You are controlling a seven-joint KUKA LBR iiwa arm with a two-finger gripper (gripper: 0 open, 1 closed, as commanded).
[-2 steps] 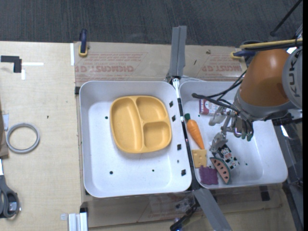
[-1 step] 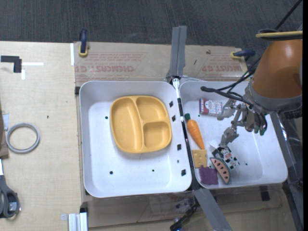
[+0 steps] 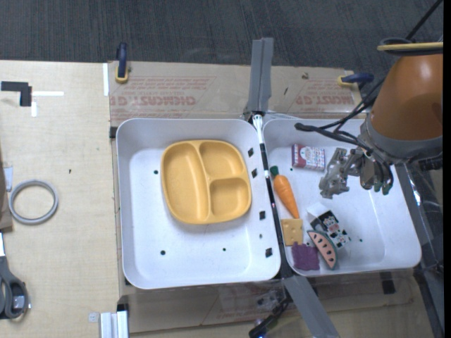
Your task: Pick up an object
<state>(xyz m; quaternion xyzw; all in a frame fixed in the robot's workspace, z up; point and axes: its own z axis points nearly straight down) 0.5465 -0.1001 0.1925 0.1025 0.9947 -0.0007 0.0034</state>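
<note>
The right bin holds a carrot by its left wall, a small carton near the far edge with unreadable print, and a cracker, purple block, watermelon slice and patterned packet at its near left corner. The gripper hangs above the bin's middle; whether its jaws are open or shut cannot be told. The left bin carries a yellow divided plate.

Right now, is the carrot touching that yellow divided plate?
Apart. The camera view shows the carrot in the right bin and the yellow plate in the left bin, the bin walls between them.
</note>
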